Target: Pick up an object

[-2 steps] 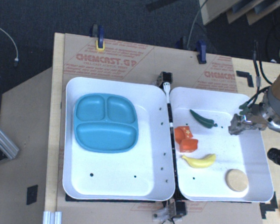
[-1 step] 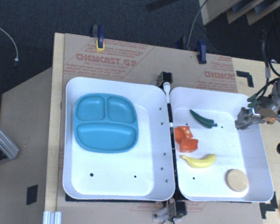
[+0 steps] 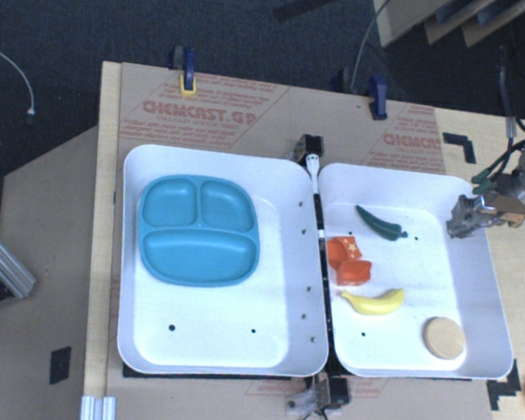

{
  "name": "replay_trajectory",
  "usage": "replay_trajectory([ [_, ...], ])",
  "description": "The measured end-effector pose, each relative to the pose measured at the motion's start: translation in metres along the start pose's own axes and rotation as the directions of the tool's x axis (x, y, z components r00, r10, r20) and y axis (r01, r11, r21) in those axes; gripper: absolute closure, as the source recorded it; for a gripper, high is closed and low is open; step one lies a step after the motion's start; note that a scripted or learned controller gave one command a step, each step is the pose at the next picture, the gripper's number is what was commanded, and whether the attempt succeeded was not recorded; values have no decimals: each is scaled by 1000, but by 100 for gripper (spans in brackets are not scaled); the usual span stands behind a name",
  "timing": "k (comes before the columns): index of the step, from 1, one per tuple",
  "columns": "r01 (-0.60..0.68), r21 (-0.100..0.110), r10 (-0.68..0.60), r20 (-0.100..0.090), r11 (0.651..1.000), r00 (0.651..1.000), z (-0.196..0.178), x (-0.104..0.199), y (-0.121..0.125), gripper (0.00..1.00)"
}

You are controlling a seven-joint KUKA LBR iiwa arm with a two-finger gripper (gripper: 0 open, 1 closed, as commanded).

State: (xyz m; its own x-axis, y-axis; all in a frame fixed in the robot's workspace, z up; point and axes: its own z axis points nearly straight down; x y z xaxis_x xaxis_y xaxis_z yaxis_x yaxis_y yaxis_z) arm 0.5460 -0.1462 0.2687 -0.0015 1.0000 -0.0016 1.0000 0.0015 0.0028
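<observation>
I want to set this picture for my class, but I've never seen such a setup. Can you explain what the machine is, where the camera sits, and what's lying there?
One camera looks down at a slant on a bench with two white bins. The left bin holds a blue divided plate. The right bin holds a green pepper, a red piece, a banana and a round tan piece. The robot arm reaches in from the right; its gripper hangs at that bin's upper right edge, holding nothing I can see.

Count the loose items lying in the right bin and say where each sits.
4. Green pepper toward the back; red piece near the left wall; yellow banana just in front of it; tan round disc at the front right corner.
</observation>
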Motion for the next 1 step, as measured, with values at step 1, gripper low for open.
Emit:
replay_trajectory([
  [1, 2, 3, -2, -2, 1000, 1000, -1, 57, 5, 100],
])
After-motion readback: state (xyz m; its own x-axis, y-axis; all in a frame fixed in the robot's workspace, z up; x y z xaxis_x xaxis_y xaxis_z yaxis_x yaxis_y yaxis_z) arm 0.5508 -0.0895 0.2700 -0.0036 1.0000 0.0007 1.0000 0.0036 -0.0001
